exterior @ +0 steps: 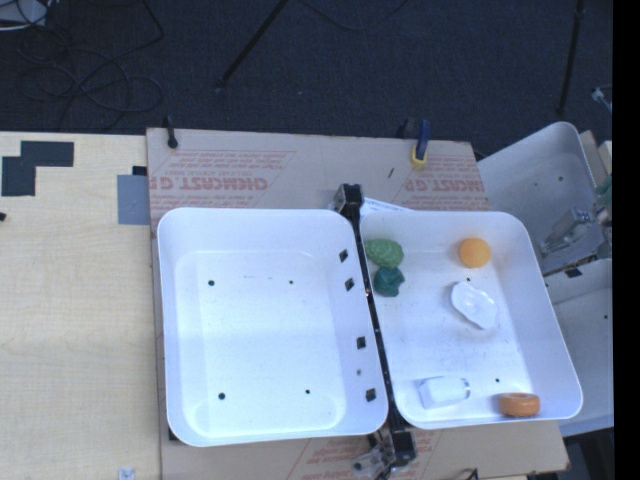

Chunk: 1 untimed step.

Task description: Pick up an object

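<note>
Right bin (548,298), orange ball (474,252) at back, green lump (384,252) by divider (366,303), orange disc (519,404) at front rim

At three o'clock, near the right edge, the robot's side offers a smooth pale grey panel (530,178) with a rounded corner and a few small dark holes, plus thin metal-coloured fittings (572,230) too small to tell apart.

Pale wood-grain surface (70,298) carries a flat brown cardboard sheet with red lettering (300,173). On the cardboard: two shallow white plastic bins, left bin (180,268) touching right bin (540,298). Left of the cardboard, dark rectangular patches (40,163) on the surface.
</note>
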Motion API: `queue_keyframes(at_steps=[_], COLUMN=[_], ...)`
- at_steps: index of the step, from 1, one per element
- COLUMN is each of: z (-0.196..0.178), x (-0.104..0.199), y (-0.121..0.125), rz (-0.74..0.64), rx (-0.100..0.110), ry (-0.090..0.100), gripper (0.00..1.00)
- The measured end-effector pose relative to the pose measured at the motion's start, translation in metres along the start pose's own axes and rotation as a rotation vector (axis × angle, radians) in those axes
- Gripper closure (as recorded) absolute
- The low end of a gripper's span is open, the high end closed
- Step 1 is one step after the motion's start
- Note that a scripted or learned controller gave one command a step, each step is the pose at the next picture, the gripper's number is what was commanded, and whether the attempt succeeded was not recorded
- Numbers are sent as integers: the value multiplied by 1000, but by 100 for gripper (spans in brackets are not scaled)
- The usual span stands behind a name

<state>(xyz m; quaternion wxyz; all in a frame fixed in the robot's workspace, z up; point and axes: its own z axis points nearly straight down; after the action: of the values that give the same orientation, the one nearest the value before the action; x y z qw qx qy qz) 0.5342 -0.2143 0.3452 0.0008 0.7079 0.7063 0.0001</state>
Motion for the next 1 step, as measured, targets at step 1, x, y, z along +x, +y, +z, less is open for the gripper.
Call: queue_keyframes(at_steps=[1], z=[-8], x=[0], y=[1], rz=[-3], rx=[3], ry=[1], gripper=[100])
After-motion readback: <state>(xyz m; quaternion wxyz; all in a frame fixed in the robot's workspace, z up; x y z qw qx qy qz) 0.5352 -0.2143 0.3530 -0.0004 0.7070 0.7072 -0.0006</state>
